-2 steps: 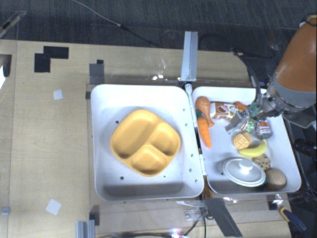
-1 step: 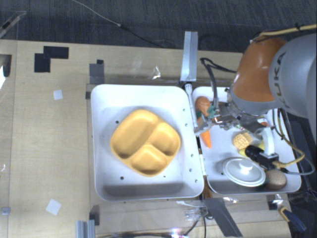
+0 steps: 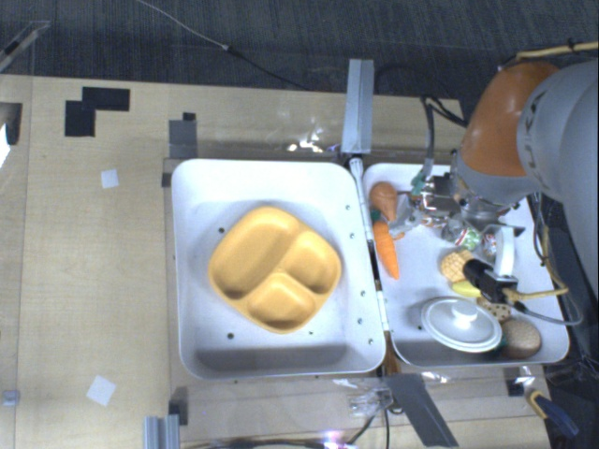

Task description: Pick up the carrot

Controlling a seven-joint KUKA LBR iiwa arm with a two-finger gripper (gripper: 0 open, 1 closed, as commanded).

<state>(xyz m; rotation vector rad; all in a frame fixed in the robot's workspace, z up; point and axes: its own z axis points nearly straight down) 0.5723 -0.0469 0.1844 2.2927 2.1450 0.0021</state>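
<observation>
The carrot [image 3: 386, 249] is orange and tapered. It lies in the right bin [image 3: 554, 349] against the left wall, pointing toward the front. My gripper [image 3: 412, 210] hangs low over the back of that bin, just right of and behind the carrot's thick end. The grey arm with its orange band [image 3: 499, 127] covers the bin's back right part. Nothing is visibly held.
A brown rounded item [image 3: 382, 196] sits just behind the carrot. A white lidded bowl [image 3: 460, 324], a yellow textured piece [image 3: 454, 267], a banana-like piece [image 3: 473, 288] and a brown lump [image 3: 521, 338] crowd the right bin's front. A yellow divided plate [image 3: 273, 267] lies in the left bin [image 3: 197, 344].
</observation>
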